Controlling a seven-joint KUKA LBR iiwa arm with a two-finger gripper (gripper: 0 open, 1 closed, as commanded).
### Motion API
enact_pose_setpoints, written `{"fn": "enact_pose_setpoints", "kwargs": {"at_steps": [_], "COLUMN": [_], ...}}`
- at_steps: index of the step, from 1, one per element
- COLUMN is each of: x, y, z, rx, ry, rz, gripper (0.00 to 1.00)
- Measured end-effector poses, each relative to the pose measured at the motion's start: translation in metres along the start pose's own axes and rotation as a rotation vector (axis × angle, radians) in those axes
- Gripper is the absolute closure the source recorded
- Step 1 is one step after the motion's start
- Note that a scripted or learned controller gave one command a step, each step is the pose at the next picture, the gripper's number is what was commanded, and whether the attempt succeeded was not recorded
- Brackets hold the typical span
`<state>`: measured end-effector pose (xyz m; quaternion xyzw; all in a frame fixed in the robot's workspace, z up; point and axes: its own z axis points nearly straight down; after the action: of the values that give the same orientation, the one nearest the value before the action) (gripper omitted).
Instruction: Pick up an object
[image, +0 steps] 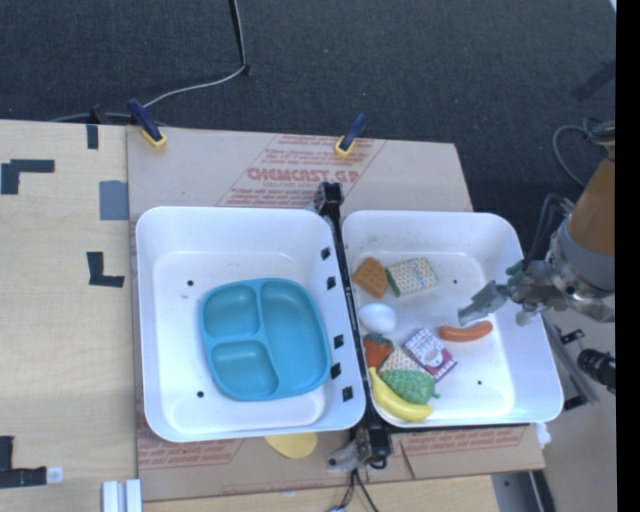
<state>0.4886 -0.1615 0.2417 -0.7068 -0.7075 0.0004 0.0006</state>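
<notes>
The right bin (500, 235) holds several toy foods. An orange sausage (466, 332) lies at the middle right, and a pink-and-white packet (428, 351) sits left of it. Along the left wall are a white egg (377, 318), a red-orange piece (377, 350), a green leafy piece (408, 383) and a yellow banana (398, 402). An orange biscuit (369, 277) and a speckled cracker (412, 275) lie toward the back. My gripper (501, 302) hovers over the bin's right side, just above the sausage, open with nothing between its fingers.
The left bin (160, 240) holds a blue divided plate (265, 335). A yellow disc (290, 443) pokes out from under that bin's front edge. Black clips line the divider between the bins (338, 280). Yellow clamps (350, 135) hold the cardboard at the back.
</notes>
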Motion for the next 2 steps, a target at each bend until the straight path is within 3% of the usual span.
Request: {"fn": "enact_pose_setpoints", "kwargs": {"at_steps": [1, 2], "x": [0.04, 0.066], "y": [0.045, 0.08], "z": [0.061, 0.121], "rx": [0.001, -0.012], "ry": [0.0, -0.001], "rz": [-0.001, 0.0], "gripper": [0.0, 0.0]}}
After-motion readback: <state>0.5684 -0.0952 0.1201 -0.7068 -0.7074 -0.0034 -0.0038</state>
